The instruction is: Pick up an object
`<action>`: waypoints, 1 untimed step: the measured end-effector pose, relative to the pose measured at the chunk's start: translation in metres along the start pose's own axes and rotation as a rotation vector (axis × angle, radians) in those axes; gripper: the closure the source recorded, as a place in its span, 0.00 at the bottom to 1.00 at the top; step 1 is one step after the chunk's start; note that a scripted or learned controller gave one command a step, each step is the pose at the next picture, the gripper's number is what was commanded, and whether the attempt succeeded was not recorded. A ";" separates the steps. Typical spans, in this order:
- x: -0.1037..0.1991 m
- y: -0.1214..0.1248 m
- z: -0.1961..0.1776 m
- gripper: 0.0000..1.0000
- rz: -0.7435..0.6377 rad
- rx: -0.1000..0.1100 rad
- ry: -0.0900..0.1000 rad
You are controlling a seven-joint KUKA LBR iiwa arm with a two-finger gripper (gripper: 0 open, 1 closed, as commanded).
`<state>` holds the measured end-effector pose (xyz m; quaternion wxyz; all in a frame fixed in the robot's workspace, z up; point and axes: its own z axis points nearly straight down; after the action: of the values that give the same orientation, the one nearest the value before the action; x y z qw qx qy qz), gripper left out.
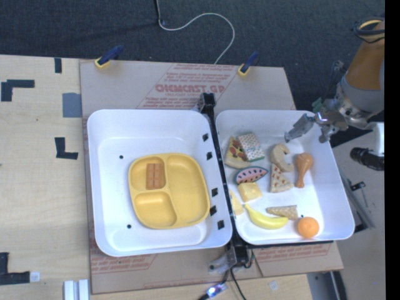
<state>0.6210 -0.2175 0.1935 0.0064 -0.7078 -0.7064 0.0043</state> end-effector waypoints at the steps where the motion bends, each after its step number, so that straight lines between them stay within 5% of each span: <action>1: 0.000 0.003 -0.009 0.00 -0.003 -0.014 -0.003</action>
<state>0.6244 -0.2174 0.2024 0.0003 -0.7067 -0.7075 0.0006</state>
